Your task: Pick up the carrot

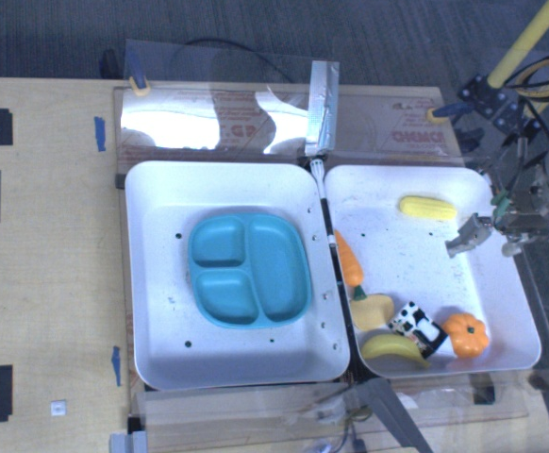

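Camera view: carrot [349, 262] inside right bin [515, 295].

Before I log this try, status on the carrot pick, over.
Gripper over right bin, right side, nothing between fingers. Carrot against bin's left wall, untouched. Corn cob near gripper; banana and pear below carrot.
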### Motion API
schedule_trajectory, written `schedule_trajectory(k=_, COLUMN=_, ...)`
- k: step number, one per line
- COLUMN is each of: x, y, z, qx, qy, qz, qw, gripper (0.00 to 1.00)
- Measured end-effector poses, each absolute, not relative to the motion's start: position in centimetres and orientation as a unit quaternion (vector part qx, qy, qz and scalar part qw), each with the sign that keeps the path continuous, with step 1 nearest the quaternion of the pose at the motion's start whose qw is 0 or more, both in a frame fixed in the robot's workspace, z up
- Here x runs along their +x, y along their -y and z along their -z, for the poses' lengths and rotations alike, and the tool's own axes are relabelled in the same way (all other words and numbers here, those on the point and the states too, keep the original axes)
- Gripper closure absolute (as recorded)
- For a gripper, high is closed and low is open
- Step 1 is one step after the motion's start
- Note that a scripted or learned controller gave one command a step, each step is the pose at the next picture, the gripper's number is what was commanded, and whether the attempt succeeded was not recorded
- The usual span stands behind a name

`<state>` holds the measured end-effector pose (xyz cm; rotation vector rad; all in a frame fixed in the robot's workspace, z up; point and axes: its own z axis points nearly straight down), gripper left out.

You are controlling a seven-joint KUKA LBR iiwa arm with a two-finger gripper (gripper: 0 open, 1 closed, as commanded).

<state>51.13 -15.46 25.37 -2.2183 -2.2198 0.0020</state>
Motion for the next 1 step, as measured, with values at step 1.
schedule_trajectory(k=1, x=47.96, y=15.51, z=-12.96, qx=-0.663, qy=0.749, qz=0.0001, qw=-0.001, gripper=0.00)
